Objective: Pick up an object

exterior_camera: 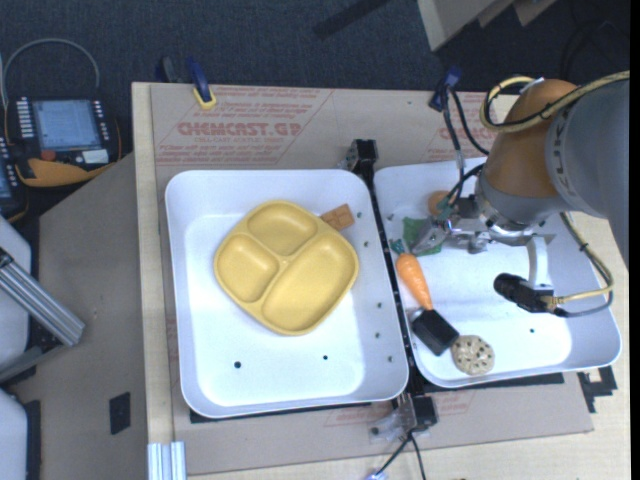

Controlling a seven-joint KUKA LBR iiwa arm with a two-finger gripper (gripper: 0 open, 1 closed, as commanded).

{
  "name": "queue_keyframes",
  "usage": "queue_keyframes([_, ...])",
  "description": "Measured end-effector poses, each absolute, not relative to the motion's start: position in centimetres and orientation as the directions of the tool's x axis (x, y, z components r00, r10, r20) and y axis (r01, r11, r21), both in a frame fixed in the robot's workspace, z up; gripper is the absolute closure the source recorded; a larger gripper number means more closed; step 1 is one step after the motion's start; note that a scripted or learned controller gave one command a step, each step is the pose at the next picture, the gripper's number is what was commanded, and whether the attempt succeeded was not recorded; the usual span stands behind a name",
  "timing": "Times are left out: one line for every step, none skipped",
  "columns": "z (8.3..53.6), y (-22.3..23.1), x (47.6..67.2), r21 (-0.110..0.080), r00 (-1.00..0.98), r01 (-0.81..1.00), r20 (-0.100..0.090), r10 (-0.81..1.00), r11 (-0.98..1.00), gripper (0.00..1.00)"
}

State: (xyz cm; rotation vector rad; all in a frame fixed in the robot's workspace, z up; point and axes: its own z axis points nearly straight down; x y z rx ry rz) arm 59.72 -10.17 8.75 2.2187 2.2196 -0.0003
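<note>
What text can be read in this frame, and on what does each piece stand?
"CHEMCAST GP", red print, on the brown protective sheet covering the bench board, above the left bin.
A finer red line above it, and faint print near the right bin: too small to read.
Handheld pendant screen: blurred, unreadable.

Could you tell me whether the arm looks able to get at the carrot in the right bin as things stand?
Probably yes. The carrot lies uncovered near the right bin's left wall, with the gripper just above it. The black block at its lower end might crowd a grasp there.
</note>
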Motion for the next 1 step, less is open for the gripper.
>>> queue_keyframes([8.86, -10.27, 59.92, 0.005, 0.001, 1.000, -0.002, 1.000, -0.001, 0.00])
